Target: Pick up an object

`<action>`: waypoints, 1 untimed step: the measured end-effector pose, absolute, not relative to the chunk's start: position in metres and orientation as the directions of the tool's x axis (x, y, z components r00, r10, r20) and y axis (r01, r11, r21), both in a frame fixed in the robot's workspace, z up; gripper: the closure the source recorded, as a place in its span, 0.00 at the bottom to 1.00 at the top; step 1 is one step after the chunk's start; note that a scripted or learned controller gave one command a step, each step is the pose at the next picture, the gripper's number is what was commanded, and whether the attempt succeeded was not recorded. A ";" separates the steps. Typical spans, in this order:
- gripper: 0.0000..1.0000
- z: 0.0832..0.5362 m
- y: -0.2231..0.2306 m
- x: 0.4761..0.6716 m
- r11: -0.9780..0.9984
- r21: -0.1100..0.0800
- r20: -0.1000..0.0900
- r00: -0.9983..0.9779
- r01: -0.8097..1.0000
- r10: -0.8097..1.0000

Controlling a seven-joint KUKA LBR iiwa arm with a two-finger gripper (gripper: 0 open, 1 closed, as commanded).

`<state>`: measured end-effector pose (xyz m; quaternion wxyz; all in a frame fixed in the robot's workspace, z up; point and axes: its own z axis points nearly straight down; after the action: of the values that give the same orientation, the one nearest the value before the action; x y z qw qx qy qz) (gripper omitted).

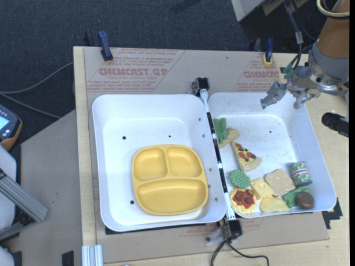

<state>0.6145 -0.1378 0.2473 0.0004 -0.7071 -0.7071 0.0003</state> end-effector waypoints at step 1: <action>0.00 0.090 -0.100 0.575 0.001 -0.019 0.006 -0.001 1.000 1.000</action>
<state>0.5747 -0.1001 0.0898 0.0087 -0.7068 -0.7074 0.0048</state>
